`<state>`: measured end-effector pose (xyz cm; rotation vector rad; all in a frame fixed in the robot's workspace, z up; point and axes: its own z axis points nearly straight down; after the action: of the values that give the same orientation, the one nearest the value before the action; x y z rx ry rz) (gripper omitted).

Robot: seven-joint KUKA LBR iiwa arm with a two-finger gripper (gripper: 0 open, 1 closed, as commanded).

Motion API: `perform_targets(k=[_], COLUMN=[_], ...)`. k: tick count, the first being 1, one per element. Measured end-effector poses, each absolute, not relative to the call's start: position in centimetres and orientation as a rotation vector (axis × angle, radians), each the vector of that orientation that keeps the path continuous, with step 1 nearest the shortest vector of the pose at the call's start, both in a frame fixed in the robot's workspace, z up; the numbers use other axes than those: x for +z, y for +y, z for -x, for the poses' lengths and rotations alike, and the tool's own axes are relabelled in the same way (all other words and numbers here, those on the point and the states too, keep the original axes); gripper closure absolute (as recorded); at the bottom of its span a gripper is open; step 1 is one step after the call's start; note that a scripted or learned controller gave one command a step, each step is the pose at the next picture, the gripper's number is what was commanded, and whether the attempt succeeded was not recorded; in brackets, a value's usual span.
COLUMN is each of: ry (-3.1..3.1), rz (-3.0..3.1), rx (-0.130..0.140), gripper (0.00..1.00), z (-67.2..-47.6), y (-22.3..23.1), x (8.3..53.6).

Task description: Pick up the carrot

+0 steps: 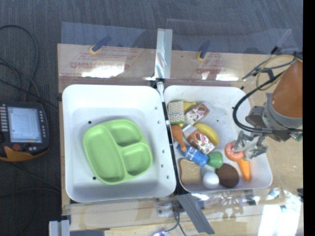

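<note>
Down at the right side of the right bin, the claw hangs from the grey arm, whose orange band shows near the view's right edge. Its fingers stand spread and released, with nothing caught between them. They sit just above the carrot, which lies on the bin floor near the right wall, its orange body pointing toward the front edge. Just left of the claw lies a pink ring-shaped doughnut, touching or nearly touching the carrot's upper end; I cannot tell which.

Further left in the same bin the toys crowd together: a yellow banana, a small red-and-white carton, a waffle-patterned piece, a second orange carrot-like piece by the dividing wall, a blue bottle, a green round piece, a slice of bread, a white egg and a brown round piece just beside the carrot.

The left bin holds a green divided tray, lying tilted on its floor. Both bins rest on the worktop. Well apart on the far left, a control pendant with a lit screen sits on the dark floor.
</note>
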<state>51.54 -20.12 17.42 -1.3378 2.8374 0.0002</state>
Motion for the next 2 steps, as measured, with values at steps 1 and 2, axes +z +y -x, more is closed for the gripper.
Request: perform_targets(k=[1, 2], ry=[2.600, 2.578], rz=[1.752, 1.778], rx=[0.000, -0.016], gripper=[1.00, 1.00], z=[-55.8, -56.8], y=[-14.4, -19.8], x=[26.0, 39.6])
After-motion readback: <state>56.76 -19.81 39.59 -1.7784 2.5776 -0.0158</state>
